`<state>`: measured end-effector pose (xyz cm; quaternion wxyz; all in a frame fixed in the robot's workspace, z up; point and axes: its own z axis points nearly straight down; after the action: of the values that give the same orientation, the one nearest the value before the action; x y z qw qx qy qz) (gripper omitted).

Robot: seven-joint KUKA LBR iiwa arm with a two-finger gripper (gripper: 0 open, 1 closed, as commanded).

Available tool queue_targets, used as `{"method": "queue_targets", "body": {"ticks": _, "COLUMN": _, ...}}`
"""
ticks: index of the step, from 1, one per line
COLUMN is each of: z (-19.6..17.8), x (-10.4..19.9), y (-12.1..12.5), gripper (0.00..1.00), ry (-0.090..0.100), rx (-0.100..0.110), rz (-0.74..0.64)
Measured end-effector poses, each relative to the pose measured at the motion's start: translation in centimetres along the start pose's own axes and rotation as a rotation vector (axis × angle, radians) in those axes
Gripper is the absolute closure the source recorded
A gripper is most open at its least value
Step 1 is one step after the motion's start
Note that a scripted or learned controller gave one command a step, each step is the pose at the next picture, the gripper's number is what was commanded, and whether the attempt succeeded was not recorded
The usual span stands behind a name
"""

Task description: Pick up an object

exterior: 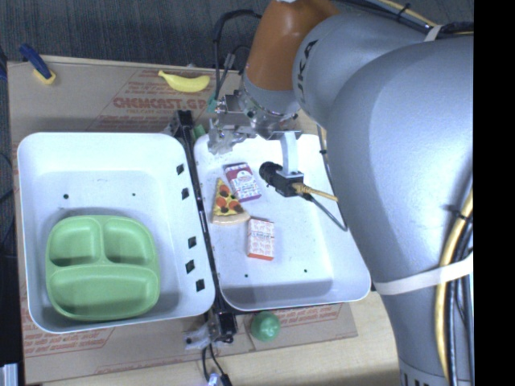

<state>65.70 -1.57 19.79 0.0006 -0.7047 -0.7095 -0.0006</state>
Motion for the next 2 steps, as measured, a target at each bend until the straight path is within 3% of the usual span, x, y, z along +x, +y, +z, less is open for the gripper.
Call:
{"method": "queue_targets", "body": {"ticks": 1, "z": -0.2, "x": 6.0, "y": -10.4, "gripper": 1.0, "ry": -0.003, "rx": 0.005, "rz": -0.003}}
{"method": "queue_targets", "body": {"ticks": 2, "z": -0.3, "x": 10.9, "y": -11.2, "gripper": 1.0, "ry": -0.002, "rx": 0.003, "rz": -0.004}}
